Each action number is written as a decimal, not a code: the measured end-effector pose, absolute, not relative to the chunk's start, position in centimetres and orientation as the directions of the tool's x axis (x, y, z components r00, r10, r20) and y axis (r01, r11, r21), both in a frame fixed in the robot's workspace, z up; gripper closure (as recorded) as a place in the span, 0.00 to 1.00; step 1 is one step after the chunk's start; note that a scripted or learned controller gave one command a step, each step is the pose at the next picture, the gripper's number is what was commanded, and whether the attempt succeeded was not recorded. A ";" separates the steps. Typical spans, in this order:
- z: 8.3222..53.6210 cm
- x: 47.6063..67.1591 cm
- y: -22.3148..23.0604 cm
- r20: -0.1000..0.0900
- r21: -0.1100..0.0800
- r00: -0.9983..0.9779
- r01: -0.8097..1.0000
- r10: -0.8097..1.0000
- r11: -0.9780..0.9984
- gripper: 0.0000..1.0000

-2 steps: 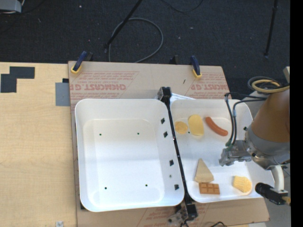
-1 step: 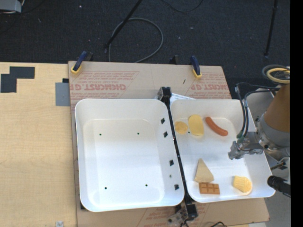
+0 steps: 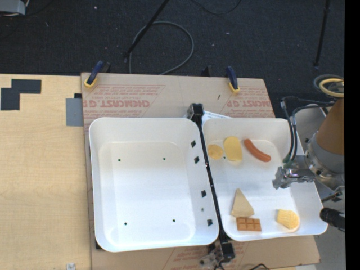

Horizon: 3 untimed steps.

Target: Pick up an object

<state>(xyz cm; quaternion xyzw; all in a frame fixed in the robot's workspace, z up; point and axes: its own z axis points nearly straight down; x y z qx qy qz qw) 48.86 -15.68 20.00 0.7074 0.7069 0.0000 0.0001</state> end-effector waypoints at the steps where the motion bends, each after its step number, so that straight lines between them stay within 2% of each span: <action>1: 19.3 48.9 -10.4 0.001 -0.001 -0.004 1.000 1.000 0.004 1.00; 3: 21.8 48.0 -0.5 0.000 0.000 -0.004 1.000 1.000 0.004 1.00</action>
